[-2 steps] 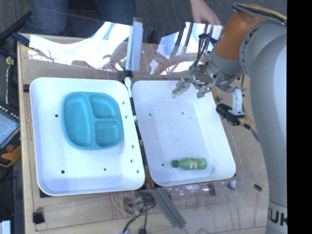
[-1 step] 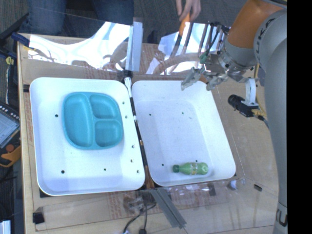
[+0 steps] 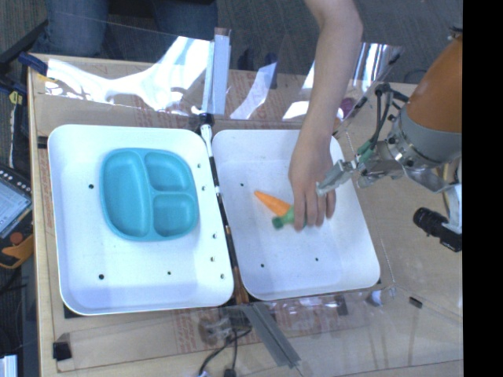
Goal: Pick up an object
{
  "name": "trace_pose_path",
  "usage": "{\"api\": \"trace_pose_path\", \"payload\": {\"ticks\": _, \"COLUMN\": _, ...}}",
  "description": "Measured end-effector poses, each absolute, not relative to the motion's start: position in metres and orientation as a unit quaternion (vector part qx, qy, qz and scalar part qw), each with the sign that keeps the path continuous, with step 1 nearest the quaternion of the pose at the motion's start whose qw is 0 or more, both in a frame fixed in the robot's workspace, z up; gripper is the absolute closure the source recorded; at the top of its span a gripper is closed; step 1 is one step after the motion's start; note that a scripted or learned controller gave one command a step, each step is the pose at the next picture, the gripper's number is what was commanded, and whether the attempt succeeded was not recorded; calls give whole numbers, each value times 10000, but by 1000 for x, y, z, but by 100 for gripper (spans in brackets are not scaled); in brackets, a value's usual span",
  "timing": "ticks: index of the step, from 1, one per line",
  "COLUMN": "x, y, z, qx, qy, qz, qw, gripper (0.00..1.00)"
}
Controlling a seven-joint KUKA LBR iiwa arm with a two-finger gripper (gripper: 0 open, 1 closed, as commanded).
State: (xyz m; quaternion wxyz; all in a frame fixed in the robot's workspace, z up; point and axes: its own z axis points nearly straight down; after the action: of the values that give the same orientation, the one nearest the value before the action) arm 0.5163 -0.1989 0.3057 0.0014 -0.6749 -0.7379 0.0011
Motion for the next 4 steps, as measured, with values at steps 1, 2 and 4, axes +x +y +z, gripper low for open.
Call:
{"api": "trace_pose_path", "payload": {"ticks": 1, "x": 537, "y": -202, "z": 92, "qx": -5696, "qy": -8219, "qz": 9, "qw": 39, "gripper": 0}}
{"api": "trace_pose_path", "payload": {"ticks": 2, "x": 597, "y": -175, "z": 90, "qx": -6178, "qy": -7863, "qz": 8, "qw": 16, "gripper": 0}}
{"api": "trace_pose_path", "payload": {"ticks": 4, "x": 655, "y": -115, "z": 91, "qx": -5697, "qy": -8219, "qz": 63, "qw": -9, "gripper": 0}}
